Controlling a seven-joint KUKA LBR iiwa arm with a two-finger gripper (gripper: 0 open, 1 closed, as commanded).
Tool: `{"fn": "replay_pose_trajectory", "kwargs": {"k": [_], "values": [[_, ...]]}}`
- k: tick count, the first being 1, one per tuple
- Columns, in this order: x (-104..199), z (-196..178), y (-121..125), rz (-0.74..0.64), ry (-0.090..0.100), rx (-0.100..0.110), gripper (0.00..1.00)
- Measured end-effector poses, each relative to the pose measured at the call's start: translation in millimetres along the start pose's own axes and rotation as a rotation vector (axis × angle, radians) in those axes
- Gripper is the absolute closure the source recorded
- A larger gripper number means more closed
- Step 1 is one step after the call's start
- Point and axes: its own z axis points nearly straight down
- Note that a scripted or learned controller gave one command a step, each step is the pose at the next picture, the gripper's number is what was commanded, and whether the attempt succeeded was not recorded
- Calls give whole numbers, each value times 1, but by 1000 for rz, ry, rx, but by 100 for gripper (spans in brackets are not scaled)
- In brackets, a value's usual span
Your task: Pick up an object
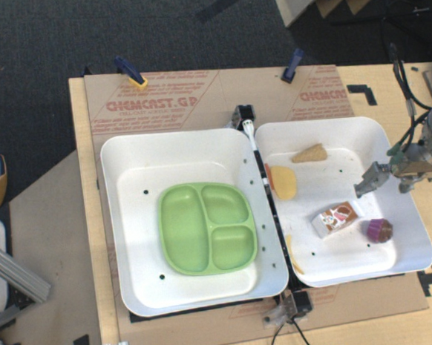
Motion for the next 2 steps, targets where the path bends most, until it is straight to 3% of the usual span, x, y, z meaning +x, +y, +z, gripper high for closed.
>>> {"fn": "replay_pose_trajectory", "kwargs": {"k": [1,2], "values": [[2,140,13,0,-6,-18,0],[33,150,18,4,-10,-33,0]]}}
